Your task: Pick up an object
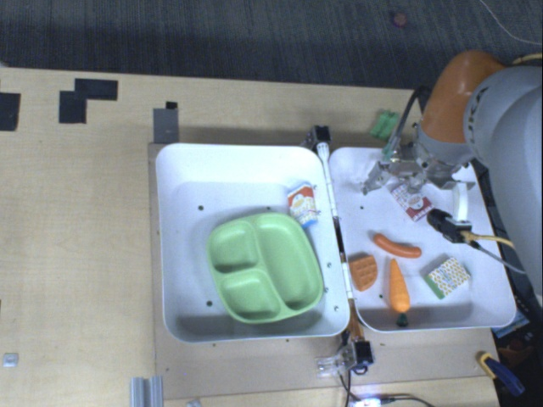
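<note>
tool (405,179) over red-white packet (411,202), right bin (501,312). Finger state: cannot tell. Centre on packet, descend straight, avoid sausage (397,246).

Pale wooden bench (76,253), dark grey floor (212,15)

Two bins sit side by side on the worktop (76,253). In the left bin (182,227) a divided plate (265,267) lies near the front, a small carton (303,204) behind its right corner. In the right bin (492,312) a sausage (397,246) lies mid-bin; before it sit a waffle piece (363,271), a carrot (398,287) and, rightmost, a small packet (448,276). The gripper (399,176) hangs over the rear, beside a wrapper (416,206).
</note>
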You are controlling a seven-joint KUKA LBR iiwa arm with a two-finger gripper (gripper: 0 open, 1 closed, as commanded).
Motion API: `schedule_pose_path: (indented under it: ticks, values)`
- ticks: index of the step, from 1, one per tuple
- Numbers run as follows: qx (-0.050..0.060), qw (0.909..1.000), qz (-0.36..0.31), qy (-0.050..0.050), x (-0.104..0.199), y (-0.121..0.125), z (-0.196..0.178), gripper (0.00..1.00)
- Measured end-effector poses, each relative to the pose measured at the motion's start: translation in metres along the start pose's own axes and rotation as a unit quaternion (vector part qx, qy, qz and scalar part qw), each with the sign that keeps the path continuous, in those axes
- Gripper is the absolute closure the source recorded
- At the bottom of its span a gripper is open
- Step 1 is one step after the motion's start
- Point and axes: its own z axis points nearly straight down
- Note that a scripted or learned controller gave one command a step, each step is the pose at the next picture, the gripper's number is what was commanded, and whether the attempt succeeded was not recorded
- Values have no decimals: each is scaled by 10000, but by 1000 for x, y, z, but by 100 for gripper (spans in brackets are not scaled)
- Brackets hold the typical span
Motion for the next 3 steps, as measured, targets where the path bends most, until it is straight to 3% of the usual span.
schedule_pose_path:
  ticks: [1, 2, 3]
  values:
    - [-23, 10000, 10, -7, -3, -60, -1, 0]
    - [42, 10000, -2, 26, 36, -17, 5, 0]
    - [21, 10000, -11, 26, 36, -16, -7, 100]
